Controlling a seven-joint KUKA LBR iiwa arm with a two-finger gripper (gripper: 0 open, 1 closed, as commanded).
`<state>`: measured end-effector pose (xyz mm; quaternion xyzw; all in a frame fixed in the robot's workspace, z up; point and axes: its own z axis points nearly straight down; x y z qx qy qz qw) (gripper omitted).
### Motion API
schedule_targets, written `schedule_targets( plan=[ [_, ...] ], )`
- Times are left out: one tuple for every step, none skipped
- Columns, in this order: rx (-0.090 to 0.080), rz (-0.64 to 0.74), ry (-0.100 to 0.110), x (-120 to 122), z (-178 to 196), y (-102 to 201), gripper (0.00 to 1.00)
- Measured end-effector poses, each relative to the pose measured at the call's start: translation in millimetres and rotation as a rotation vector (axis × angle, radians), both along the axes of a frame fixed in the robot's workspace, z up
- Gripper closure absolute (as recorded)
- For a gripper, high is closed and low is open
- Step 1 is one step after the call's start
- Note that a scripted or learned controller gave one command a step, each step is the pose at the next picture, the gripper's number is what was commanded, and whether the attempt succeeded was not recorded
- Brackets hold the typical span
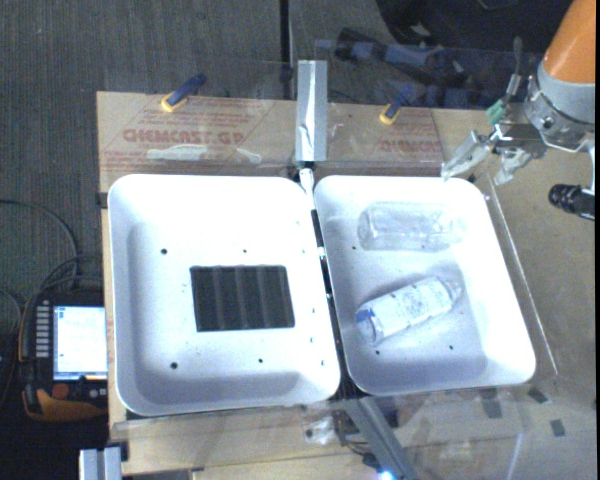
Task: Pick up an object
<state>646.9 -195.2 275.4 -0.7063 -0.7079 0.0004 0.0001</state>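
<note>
**Arm parked off the corner, both bottles sitting in the right bin**

The fingers [477, 158] look spread apart with nothing between them, hanging just past the far right corner of the right-hand shallow white plastic bin [505, 298]. My guess is that's a standby spot, clear of the bin so the camera gets a clean look before a pick.

The pickable stuff is all in that bin: a clear, crumpled plastic bottle [407, 226] lying on its side near the far wall, and a white-labelled plastic bottle with a blue cap [408, 308] lying at a slant nearer the middle, apart from the first one.

The left-hand white bin [140, 218] has a flat black ribbed rectangular pad [242, 298] in its middle. Both bins sit side by side on a brownish board tabletop [205, 133], with dark carpet beyond and a handheld control pendant with a lit screen [75, 343] off to the left.
</note>
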Motion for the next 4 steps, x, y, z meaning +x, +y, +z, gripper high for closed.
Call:
schedule_targets(
  plan=[
    [-0.001, -0.095, -0.001, -9.8, 16.3, -4.4, 0.00],
    [0.001, -0.262, 0.002, -113.4, -71.8, 29.3, 0.00],
    [0.001, -0.128, -0.002, -108.5, -180.9, 24.7, 0.00],
    [0.010, -0.176, 0.084, -1.0, -185.1, -7.8, 0.00]
  ],
)
